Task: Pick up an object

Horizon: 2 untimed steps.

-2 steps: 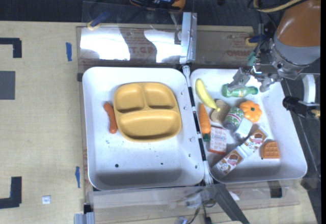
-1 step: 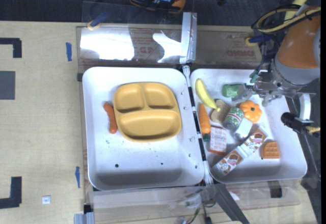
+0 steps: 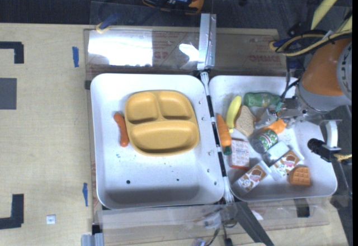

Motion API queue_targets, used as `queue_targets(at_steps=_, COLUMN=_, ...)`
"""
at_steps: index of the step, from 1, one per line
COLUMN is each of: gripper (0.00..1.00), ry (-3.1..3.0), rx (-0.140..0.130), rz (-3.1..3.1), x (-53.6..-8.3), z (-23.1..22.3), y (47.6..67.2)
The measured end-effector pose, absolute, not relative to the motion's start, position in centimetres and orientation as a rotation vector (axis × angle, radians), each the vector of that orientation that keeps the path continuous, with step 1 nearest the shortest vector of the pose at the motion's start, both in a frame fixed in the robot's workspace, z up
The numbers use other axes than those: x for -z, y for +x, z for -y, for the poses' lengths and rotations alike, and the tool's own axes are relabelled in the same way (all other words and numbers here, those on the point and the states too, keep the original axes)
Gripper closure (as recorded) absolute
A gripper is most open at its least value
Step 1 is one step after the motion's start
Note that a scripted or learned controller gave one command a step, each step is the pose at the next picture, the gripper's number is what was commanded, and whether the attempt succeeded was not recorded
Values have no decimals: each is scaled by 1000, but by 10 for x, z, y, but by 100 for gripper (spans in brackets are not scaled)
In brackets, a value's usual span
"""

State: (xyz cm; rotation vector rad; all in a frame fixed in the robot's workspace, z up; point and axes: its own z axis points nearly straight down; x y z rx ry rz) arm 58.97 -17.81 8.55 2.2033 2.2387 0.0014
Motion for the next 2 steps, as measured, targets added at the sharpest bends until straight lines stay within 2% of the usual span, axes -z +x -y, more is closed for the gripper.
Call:
queue_targets(at_steps=1, gripper=100, ry=2205, rx=-5, rz=-2232, x=-97, z=180, y=591)
queue_targets(at_steps=2, gripper=100, ry=1963, rx=-1, rz=-2451, x=-212, z=106, y=592)
